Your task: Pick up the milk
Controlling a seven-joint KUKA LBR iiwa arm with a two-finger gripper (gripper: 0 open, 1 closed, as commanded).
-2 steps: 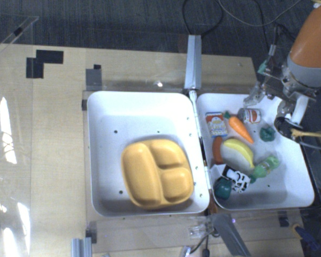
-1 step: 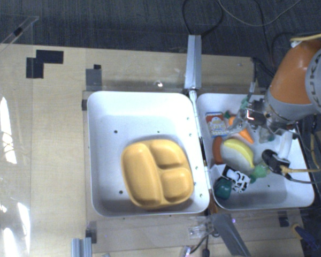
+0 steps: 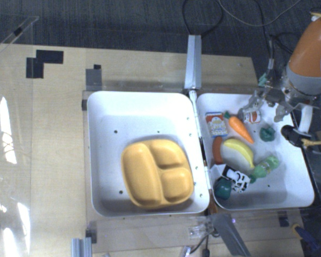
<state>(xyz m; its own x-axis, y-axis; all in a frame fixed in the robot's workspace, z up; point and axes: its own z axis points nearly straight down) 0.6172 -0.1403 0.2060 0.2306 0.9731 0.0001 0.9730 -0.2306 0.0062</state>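
The milk point(image 3: 237, 179) is a small white carton with black cow spots. It lies on its side near the front of the right bin point(image 3: 289, 194), wedged between a dark green round item point(image 3: 222, 187) and a yellow banana point(image 3: 238, 152). My gripper point(image 3: 266, 112) hangs over the back of the right bin, well behind the milk and apart from it. Its fingers point(image 3: 250, 113) are spread open with nothing between them. A teal item point(image 3: 267, 134) sits just below it.
Also in the right bin are an orange carrot point(image 3: 239, 128), a small orange-and-white box point(image 3: 216, 125), a red item point(image 3: 218, 150) and a green bottle point(image 3: 265, 166). The left bin point(image 3: 101, 143) holds a yellow compartment tray point(image 3: 157, 171). Cables lie behind the bins.
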